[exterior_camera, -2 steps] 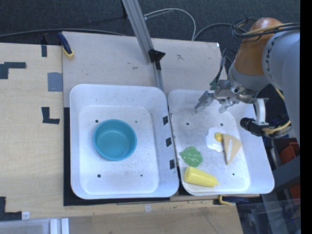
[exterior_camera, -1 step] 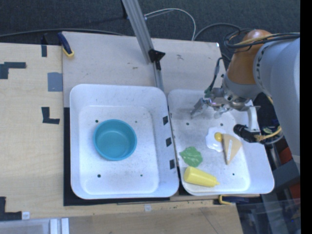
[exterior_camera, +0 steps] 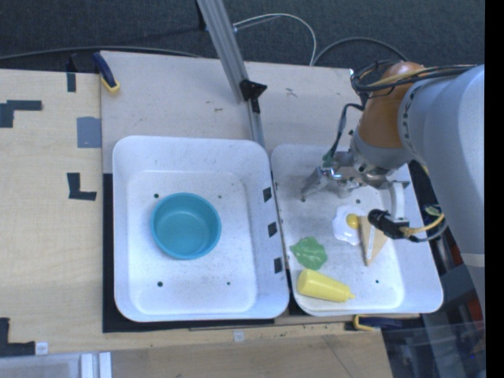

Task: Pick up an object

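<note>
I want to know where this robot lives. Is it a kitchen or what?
Probably a robot test lab, not a kitchen. A grey robot arm reaches over two white bins on a taped wooden bench, with toy food like a fried egg and loose cables.

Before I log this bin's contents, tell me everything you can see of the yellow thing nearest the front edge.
The yellow toy corn cob looks like smooth moulded plastic, a stubby tapered cylinder. It lies on its side on the floor of the right bin, near the front rim, narrower end pointing right. A green leafy toy sits just behind it, close or barely touching. Nothing grips it.
</note>
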`<action>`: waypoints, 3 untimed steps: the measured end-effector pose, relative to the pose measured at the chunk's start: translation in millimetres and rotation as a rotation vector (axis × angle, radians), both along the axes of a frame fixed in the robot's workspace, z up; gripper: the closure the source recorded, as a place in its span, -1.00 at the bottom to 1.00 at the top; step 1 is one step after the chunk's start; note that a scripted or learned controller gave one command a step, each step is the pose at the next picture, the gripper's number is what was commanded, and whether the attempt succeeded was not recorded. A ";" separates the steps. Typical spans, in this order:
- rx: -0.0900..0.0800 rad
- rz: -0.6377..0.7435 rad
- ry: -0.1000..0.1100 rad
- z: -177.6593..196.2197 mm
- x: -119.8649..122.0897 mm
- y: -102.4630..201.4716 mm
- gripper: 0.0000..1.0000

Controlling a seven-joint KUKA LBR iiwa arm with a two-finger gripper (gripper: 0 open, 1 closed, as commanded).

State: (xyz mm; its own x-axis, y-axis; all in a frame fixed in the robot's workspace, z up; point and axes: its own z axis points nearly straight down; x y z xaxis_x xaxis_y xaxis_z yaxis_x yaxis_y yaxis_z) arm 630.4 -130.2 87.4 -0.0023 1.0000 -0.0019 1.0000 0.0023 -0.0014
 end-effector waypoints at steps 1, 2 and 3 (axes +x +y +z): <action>0.001 0.002 0.000 11.3 0.2 0.9 1.00; 0.002 0.000 -0.004 58.0 -1.6 9.7 1.00; 0.002 -0.001 -0.006 111.2 -0.5 10.2 1.00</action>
